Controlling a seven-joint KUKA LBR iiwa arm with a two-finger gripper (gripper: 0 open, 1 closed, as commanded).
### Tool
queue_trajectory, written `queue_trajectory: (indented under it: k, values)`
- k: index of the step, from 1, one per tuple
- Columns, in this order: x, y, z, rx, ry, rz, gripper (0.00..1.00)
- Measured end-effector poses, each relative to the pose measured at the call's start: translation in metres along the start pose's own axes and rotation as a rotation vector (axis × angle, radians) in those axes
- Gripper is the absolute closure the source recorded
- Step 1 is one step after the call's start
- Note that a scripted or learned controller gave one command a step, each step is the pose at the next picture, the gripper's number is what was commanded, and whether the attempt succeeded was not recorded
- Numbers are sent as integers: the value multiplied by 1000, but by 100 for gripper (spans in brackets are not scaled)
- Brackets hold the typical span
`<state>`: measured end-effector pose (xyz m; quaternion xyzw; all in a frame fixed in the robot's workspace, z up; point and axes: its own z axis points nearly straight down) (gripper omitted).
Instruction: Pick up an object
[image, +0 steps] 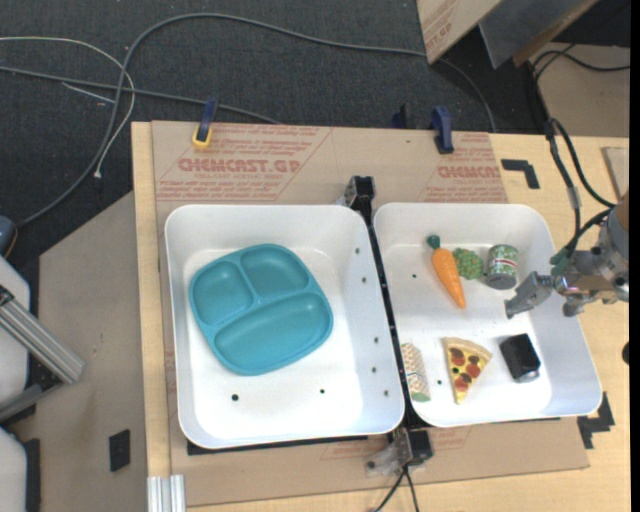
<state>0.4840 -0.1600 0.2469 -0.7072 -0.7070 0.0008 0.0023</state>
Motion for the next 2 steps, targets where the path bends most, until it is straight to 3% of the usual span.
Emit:
queue_trajectory:
  k: [1,2]
  values:
    - [0,1,-1,-3,-1,-1,0]
    - [1,0,39,-3,0,0,0]
